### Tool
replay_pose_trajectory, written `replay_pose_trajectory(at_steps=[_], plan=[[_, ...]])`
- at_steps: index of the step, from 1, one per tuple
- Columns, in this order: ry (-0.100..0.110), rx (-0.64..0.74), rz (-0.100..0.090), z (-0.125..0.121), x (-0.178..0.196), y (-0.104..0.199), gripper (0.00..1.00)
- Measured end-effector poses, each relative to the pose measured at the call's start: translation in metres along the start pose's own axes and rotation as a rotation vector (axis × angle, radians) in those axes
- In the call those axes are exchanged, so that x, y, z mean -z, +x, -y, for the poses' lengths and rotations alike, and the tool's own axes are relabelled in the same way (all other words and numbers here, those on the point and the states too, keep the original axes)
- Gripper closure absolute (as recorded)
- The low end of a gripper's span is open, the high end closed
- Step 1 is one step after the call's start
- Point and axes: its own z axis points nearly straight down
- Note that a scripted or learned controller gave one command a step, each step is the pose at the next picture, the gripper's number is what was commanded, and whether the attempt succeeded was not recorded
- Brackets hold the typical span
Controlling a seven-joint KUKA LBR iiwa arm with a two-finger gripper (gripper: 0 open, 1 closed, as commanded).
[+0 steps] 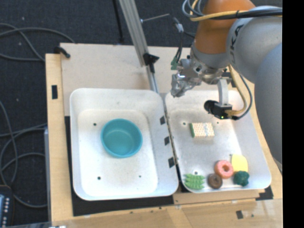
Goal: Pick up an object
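In the right bin (247, 141) lie a sponge-like block (203, 130) near the middle and, along the near edge, a pink ring (223, 168), a brown ring (215, 181), a yellow piece (239, 163) and two green pieces (194, 180). The pincer (178, 90) hangs above that bin's far left corner, apart from them; whether it is clenched cannot be told. A teal bowl (121, 137) sits in the left bin (85, 113).

Bins (85, 184), two: white. Bowl (121, 137): teal. Block (203, 129): cream, speckled, green edge. Doughnut (223, 168): pink. Smaller ring (215, 181): brown. Ridged piece (194, 180): green. Piece (239, 163): yellow. Lump (242, 177): dark green. Arm (223, 18): grey, orange band
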Motion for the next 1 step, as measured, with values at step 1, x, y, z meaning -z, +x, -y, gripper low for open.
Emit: replay_pose_trajectory(at_steps=[1], plan=[[0.001, 0.001, 0.0, 0.016, -0.0006, 0.0572, 1.0]])
